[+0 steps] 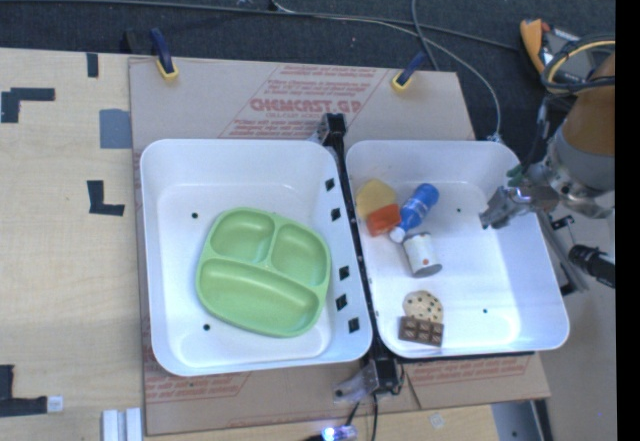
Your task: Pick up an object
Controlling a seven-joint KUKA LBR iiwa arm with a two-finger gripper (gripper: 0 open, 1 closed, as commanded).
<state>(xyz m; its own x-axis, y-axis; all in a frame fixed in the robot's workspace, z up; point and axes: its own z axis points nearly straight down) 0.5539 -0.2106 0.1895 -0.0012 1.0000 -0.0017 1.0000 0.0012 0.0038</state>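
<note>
**Caller:** Start at the left, what have you got?

**Arm:** Left bin (160, 259) holds a green tray (264, 271) with three compartments, lying flat in the middle. Black clips run down the seam between the bins.

**Caller:** And the right bin?

**Arm:** Right bin (520, 324), far-left part: a yellow and orange block (379, 206), and touching its right side a blue bottle (417, 209), lying tilted. Just nearer, a small white can (422, 254) on its side. Near edge, a cookie (423, 306) sitting right against a chocolate bar (420, 331).

**Caller:** Where are you?

**Arm:** My gripper (497, 212) hangs over the bin's far-right side, well apart from every object. Nothing sits between my fingers; how wide they are, I can't tell.
</note>
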